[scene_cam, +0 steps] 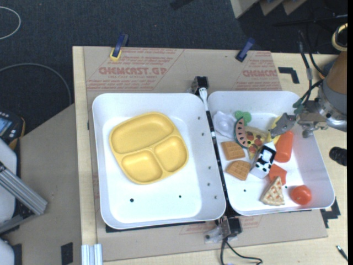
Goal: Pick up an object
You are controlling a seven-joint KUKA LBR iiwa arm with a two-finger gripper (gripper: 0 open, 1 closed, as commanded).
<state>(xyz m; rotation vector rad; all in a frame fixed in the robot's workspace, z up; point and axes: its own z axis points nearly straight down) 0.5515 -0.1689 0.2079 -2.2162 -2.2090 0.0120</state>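
The right bin (310, 164) holds a heap of toy food. An orange carrot-like piece (284, 147) lies just below my gripper (280, 125), which hangs low over the bin's upper right part. Left of the gripper lies a watermelon slice (241, 132) with a green piece (242, 115) above it. A white block with black dots (265, 162) sits in the middle. Two tan crackers (232, 150) (239, 170) lie to its left. A pizza slice (273, 192), a red chunk (277, 173) and a red tomato (300, 194) lie near the front.
The left bin (149, 206) holds a yellow divided plate (148, 147). A clear plastic piece (223, 123) lies by the right bin's left wall. The arm's grey body (333, 101) enters over the right rim, with cables above it.
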